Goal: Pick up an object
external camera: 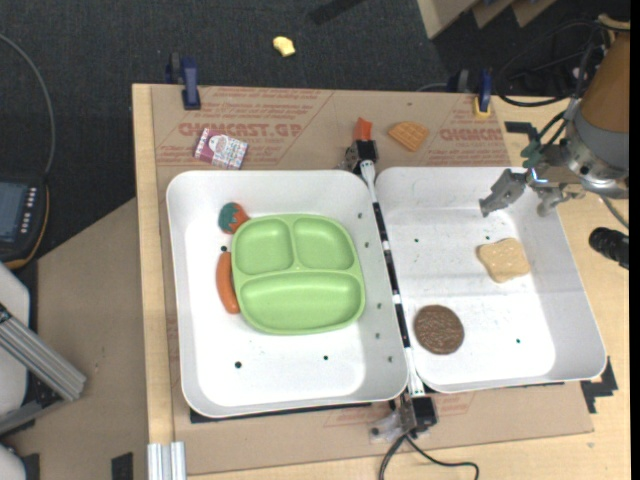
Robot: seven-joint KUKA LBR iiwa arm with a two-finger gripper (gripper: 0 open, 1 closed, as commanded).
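White, shallow and set side by side, two bins occupy a brown cardboard-faced bench (pixel 300 128); the left bin (pixel 200 368) holds a green three-compartment plate (pixel 297 273) lying flat near its middle; an orange sausage-shaped piece (pixel 227 281) lies just beside the plate's left edge, lengthwise along it; a small green and red item (pixel 232 216) sits near the plate's upper left corner, its kind too small to tell; the right bin (pixel 560 353) holds a pale tan slice of toast (pixel 503 259) toward its right half and a round dark brown cookie (pixel 439 329) near its lower left, the two well apart; the gripper (pixel 522 190) hangs over the upper right part of the right bin, above and slightly right of the toast, with the grey arm (pixel 600 138) entering from the right; its two fingers are spread apart with nothing between them, one finger (pixel 497 194) angled down to the left; whether the fingertips touch the bin floor cannot be told; outside the bins, a tan waffle-like piece (pixel 407 135) rests on the bench above the right bin, a small printed packet (pixel 220 148) lies above the left bin, and a yellow scrap (pixel 285 45) lies on the dark floor beyond the bench.
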